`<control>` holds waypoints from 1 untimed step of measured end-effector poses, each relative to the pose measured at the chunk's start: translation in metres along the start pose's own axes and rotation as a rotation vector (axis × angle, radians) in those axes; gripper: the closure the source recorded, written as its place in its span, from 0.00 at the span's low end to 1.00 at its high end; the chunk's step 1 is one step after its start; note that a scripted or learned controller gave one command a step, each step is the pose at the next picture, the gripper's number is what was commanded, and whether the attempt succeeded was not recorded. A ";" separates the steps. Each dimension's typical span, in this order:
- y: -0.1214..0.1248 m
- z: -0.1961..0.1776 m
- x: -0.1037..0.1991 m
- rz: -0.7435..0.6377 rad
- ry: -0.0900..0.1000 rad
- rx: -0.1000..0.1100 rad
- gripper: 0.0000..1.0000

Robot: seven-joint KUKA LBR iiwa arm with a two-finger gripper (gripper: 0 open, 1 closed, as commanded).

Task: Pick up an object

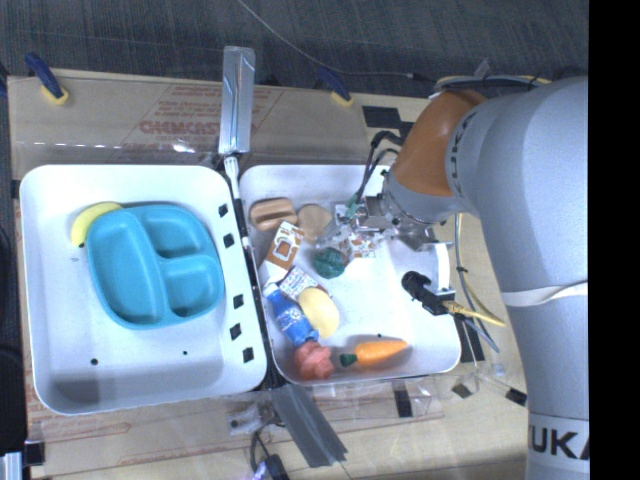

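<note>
- An orange carrot (378,350) is seen at the near edge of the right bin (425,313).
- A pale lemon (320,310) lies just beyond the carrot.
- Farther in, the gripper (352,230) is lowered over a teal object (329,261); its state cannot be told, being perhaps blurred.

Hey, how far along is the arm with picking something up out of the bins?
Done: the gripper is down in the right bin, over the clutter beside the teal object. In hand: nothing that I can make out. Left: a grasp and lift. The carrot, the yellow lemon-like piece and the blue packet lie on the bin floor.
</note>
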State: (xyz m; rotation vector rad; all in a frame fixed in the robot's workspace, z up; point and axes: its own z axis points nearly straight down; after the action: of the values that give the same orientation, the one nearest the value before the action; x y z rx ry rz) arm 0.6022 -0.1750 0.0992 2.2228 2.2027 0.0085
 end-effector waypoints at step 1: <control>-0.018 0.005 0.015 -0.043 0.004 0.010 0.00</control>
State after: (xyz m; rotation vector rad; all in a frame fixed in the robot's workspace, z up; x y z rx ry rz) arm 0.5840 -0.1598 0.0939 2.1819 2.2571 0.0009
